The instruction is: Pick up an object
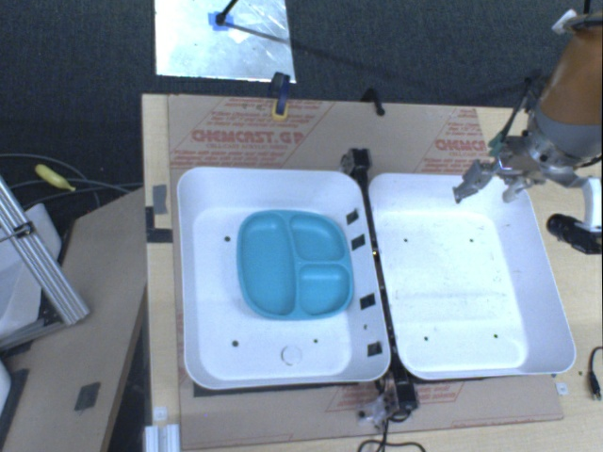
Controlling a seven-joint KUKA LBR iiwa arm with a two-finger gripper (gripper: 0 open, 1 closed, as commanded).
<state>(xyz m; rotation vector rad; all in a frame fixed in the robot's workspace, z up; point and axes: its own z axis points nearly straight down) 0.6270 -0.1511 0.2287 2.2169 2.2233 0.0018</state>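
Red lettering reading "CHEMCAST GP" is showing on the brown board point(247, 132) that is lying under both bins on the desk point(113, 252), once near the far left corner and partly again at the far right. A blue divided plate point(294, 263), with one long section and two smaller ones, is lying flat in the middle of the left bin point(203, 252), well apart from the arm. A small round white disc point(291, 354) is sitting near that bin's front wall, just in front of the plate. The gripper point(492, 185) is hanging over the far right corner of the right bin point(528, 290), with the orange band above it at the view's right. Its jaws are spread apart with nothing between them. Black clips are lining the seam between the two bins. A yellow and blue clamp point(280, 96) is sitting at the board's far edge, beside a shiny metal sheet point(224, 26).
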